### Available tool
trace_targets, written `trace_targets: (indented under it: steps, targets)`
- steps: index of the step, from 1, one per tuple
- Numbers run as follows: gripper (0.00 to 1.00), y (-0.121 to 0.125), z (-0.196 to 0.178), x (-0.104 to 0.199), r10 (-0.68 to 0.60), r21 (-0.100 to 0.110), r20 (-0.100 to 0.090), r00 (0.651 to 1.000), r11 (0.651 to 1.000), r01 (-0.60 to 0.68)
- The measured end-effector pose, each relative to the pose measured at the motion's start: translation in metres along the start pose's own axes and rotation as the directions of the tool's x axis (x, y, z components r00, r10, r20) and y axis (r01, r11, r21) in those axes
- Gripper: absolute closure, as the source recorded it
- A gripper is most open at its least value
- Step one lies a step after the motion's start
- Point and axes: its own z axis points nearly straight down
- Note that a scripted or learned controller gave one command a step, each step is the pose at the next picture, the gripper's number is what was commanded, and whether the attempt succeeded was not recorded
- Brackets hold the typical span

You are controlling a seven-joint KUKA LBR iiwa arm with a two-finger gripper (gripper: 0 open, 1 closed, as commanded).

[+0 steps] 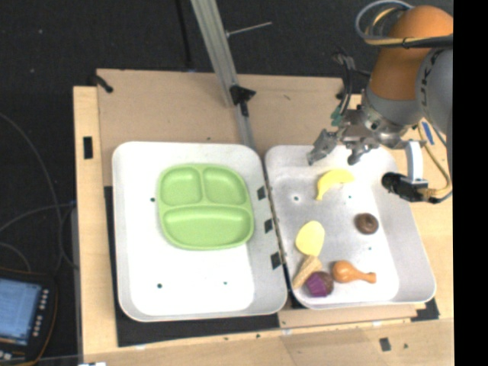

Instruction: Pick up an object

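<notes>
The right bin (396, 250) holds several small toy foods. A yellow banana-like piece (333, 181) lies near its back. A dark brown round piece (367, 223) sits at mid right. A pale yellow chip-shaped piece (309, 237) lies left of centre, a tan wedge (306, 270) and a purple piece (319, 284) near the front, and an orange gourd-shaped piece (351, 273) beside them. My gripper (336, 153) hangs open over the back edge of this bin, just above the banana piece, with nothing between its fingers.
The left bin (137, 280) carries a green three-compartment plate (205, 207). A metal pole (221, 59) slants down to the gap between the bins. A black cable connector (400, 184) hangs at the right bin's right side.
</notes>
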Motion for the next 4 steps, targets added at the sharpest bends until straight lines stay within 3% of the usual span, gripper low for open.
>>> trace_targets:
  steps: [1,2,3,4]
  targets:
    - [0.0,0.0,0.0,0.0,0.0,0.0,0.0,1.0,1.0,0.0]
    - [0.0,0.005,0.061,-0.001,0.001,0.005,0.001,1.0,1.0,-0.001]
    - [0.0,0.005,0.117,0.001,0.001,-0.009,0.003,1.0,1.0,-0.001]
    - [0.0,0.005,0.123,0.001,0.0,-0.001,0.001,1.0,1.0,0.0]
